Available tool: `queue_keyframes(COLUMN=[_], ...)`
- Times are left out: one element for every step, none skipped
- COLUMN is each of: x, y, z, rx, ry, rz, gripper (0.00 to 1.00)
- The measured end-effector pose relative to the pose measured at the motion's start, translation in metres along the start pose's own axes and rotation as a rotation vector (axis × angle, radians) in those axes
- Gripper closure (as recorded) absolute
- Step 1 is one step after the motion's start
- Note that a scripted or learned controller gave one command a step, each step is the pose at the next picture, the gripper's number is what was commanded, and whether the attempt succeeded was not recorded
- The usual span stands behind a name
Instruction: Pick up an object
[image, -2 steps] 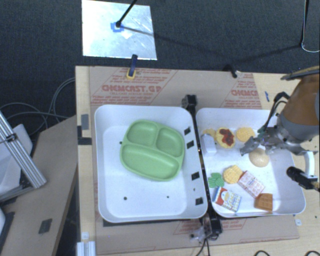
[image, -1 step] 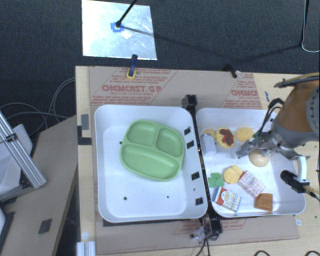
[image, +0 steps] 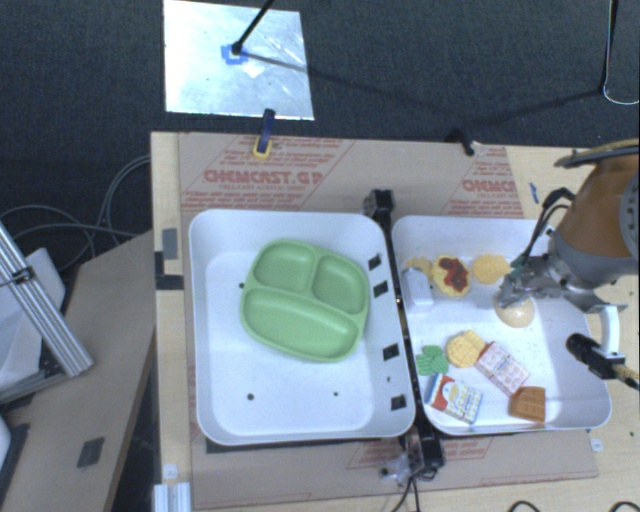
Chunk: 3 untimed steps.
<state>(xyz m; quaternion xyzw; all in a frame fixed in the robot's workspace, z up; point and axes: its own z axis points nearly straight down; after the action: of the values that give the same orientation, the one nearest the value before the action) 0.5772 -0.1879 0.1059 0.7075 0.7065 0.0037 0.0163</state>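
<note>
Right under my jaws (image: 516, 292) lies a pale tan egg (image: 516, 314), on the floor of the right bin (image: 575, 345); my jaws hang directly above it and seem to meet its upper edge, but from this slant I cannot tell whether they are open, closed, or around it at all. Just beyond my jaws, up and toward the bin's far wall, sits a round yellow cracker (image: 490, 268), and beside that, further left, a pizza slice (image: 450, 276) with red topping. Left of the pizza a small white block (image: 417, 291) rests near the bin's inner wall. Below my jaws, toward the near edge, lies a waffle (image: 465, 349), touching a pink-and-white wrapped bar (image: 502, 367). Further down from there a brown toast (image: 528, 403) lies near the front wall, with a red-and-white carton (image: 458, 399) left of it and a green leafy piece (image: 432, 359) just above the carton. Well to the left of my jaws, across the divider, the left bin (image: 225, 400) carries a green tray (image: 304, 298) with three compartments. My arm (image: 600, 225), orange above the wrist, comes in from the right. Both bins rest on cardboard (image: 300, 175) laid over the desk (image: 165, 180).
</note>
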Motion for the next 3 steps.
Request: queue_keyframes(x=[0.006, 0.005, 0.005], y=[0.011, 0.004, 0.006], z=[-0.055, -0.104, -0.12], rx=[0.023, 0.023, 0.024], ry=[0.017, 0.016, 0.017], rz=[-0.006, -0.006, -0.006], gripper=[1.0, 1.0, 1.0])
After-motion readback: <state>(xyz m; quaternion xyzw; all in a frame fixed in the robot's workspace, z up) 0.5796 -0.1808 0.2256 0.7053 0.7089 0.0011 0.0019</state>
